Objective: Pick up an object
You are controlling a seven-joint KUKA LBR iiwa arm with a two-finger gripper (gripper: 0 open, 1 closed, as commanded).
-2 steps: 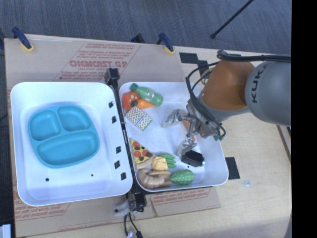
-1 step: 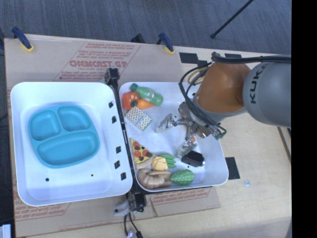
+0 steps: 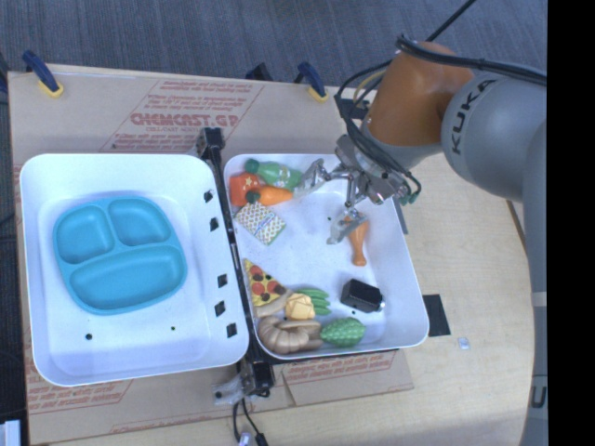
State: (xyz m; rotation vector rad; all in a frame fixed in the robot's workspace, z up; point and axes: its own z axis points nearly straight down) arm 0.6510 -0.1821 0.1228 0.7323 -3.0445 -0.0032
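In the right bin (image 3: 409, 286), I see the tool (image 3: 351, 214) low over an orange carrot-like toy (image 3: 358, 242); whether its fingers grip anything, I cannot tell. Blue tray (image 3: 119, 254) in left bin (image 3: 37, 277).

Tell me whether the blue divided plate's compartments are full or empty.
Empty. The blue plate in the left bin shows bare blue in all three compartments.

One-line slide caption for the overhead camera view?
KUKA gripper hovers over an orange toy in the right bin.
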